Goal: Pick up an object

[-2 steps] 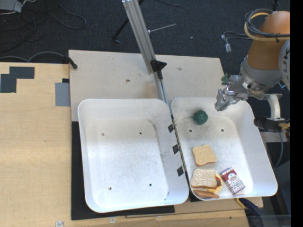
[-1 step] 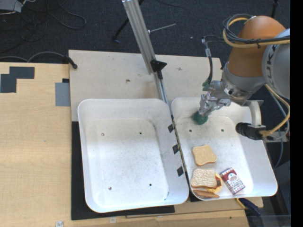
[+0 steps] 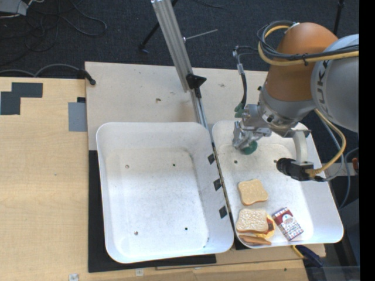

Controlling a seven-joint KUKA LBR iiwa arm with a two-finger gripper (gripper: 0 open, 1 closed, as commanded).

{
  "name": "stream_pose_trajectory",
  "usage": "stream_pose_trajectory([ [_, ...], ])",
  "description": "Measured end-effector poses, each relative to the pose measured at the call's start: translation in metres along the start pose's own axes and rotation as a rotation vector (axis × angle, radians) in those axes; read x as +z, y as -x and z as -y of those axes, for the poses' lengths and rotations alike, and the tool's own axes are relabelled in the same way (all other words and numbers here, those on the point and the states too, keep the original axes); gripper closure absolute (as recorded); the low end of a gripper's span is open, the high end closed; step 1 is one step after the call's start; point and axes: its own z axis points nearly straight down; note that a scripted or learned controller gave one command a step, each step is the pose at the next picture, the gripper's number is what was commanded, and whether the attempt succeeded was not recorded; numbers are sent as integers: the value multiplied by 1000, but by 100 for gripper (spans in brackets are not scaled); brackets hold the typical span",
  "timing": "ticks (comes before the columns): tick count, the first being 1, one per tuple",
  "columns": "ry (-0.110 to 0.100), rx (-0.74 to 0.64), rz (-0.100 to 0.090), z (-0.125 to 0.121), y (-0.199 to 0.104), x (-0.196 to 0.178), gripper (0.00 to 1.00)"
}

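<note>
Nearest in the right bin (image 3: 328, 230): a sandwich (image 3: 255, 227) at the front edge, a small red-and-white packet (image 3: 288, 223) just beside it on the right. Behind them, one bread slice (image 3: 252, 191), lying flat. Farther back, the gripper (image 3: 244, 142) hangs low over the bin's rear part, a small green object (image 3: 250, 148) at its tip; grip on it can't be made out.

Bins (image 3: 152, 151) white plastic, smooth, faint sheen, speckled. Bench (image 3: 41, 174) pale wood grain, matt. Slanted rail (image 3: 176, 45) ribbed bare metal. Arm dome (image 3: 302, 60) glossy orange. Bread slice (image 3: 252, 191) porous, matt. Small packet (image 3: 288, 223) glossy printed wrap.
</note>
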Motion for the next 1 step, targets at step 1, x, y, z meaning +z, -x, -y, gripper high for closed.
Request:
stream_pose_trajectory([
  [1, -1, -1, 0, 20, -43, -5, 100],
])
